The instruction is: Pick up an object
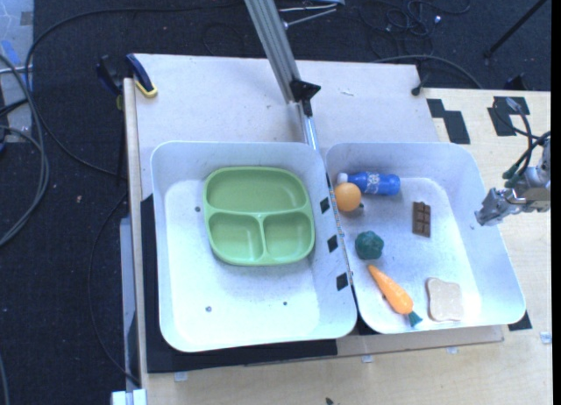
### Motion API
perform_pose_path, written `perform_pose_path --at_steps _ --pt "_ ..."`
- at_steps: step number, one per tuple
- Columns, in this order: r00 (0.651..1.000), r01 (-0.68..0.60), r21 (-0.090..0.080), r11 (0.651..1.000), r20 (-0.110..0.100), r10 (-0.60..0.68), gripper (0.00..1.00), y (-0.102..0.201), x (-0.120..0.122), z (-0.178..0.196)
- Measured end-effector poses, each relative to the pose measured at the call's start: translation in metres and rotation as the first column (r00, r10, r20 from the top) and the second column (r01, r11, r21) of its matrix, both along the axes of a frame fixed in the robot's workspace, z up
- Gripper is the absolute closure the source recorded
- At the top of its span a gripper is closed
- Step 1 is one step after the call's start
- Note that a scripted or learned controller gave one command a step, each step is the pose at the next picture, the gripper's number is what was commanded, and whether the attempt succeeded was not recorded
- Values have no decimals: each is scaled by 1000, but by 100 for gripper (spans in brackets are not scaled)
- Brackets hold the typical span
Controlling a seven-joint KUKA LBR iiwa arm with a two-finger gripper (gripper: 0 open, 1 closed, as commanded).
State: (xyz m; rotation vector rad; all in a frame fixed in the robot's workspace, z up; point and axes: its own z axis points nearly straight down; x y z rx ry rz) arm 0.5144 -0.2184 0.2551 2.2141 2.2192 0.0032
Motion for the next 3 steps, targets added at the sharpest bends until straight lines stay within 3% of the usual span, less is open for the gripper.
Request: perform_pose_path --at_steps 1,3 --pt "1000 0 2 1000 -5 0 100 0 1 -3" --pt "1000 -5 4 1000 -5 5 100 112 25 -10"
